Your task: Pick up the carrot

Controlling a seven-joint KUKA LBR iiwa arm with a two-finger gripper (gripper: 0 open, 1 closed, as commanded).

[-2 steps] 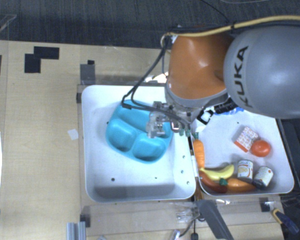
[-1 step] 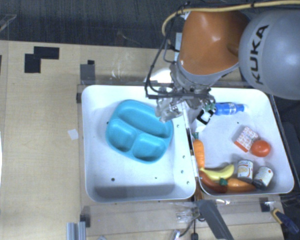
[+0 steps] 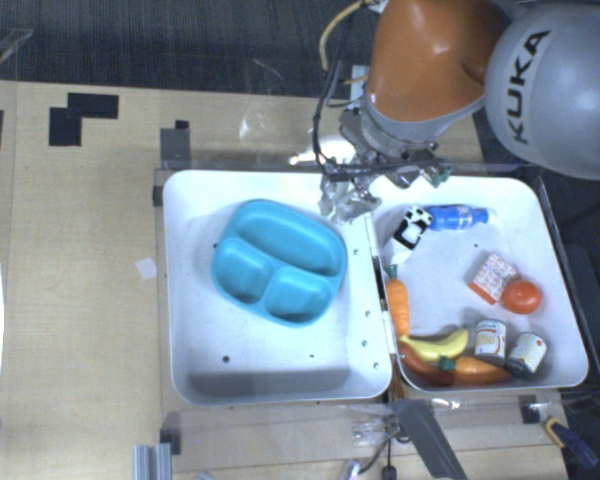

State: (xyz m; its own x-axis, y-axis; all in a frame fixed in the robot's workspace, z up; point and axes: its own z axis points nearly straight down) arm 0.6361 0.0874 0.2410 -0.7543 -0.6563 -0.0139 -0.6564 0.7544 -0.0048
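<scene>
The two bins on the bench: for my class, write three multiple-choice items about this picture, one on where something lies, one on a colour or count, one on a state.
1. Where does the carrot lie?
A. in the left bin, on the blue tray
B. in the right bin, along its left wall
C. on the bench outside both bins

2. What colour is the divided tray in the left bin?
A. red
B. white
C. blue

3. How does the water bottle rest?
A. on its side
B. upright on its base
C. held between the gripper's fingers

Answers: 1 B, the orange carrot lies beside the wall of the right bin that adjoins the other bin, above the banana. 2 C, the three-part tray is plainly blue. 3 A, the bottle's length runs flat across the bin floor, apart from the gripper.
</scene>
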